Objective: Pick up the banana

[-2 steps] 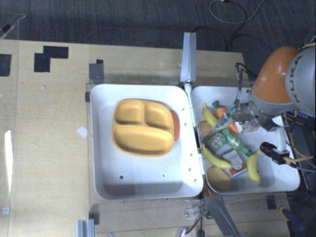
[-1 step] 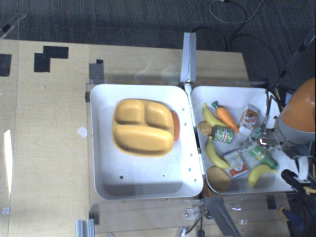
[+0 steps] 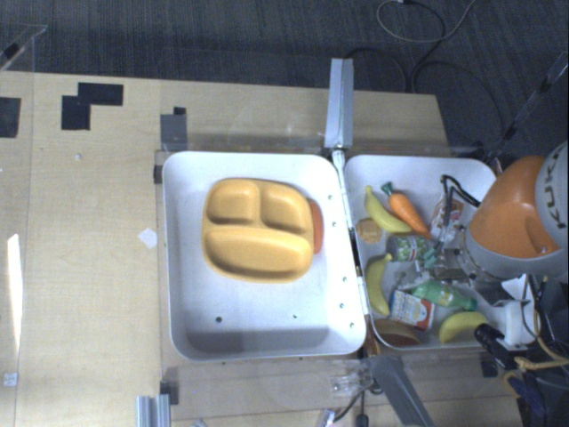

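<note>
Beside the carrot (image 3: 407, 208), banana (image 3: 382, 215) lies ungrasped; hand (image 3: 442, 243) hovers right of it, can't tell its state. Pick pending.

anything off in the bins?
Mostly normal. The yellow divided tray lies upside down in the left bin, with something orange poking out from under its right edge. The right bin is a crowded jumble: bananas, a carrot and packets overlapping.
</note>
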Controlling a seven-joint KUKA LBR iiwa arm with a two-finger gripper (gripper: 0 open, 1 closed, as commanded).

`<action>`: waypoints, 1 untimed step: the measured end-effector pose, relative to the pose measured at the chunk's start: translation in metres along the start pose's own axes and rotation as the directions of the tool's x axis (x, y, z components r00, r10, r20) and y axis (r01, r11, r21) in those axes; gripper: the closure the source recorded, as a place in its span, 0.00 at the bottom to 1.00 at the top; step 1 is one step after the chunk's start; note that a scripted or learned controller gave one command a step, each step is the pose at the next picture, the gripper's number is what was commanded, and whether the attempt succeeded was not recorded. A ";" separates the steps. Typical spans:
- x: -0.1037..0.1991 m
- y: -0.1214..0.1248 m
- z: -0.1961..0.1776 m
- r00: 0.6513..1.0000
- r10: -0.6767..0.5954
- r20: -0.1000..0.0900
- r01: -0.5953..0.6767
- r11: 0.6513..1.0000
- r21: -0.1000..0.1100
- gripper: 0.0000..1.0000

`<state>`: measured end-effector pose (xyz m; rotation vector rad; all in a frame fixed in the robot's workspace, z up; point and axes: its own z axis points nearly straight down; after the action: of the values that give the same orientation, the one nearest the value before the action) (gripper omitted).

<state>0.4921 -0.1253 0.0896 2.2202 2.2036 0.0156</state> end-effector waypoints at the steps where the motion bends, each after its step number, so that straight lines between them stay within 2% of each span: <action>1: -0.028 -0.003 -0.004 0.978 -0.208 -0.003 0.208 0.978 0.010 0.00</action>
<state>0.4887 -0.1530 0.0937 1.9822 2.4302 0.0045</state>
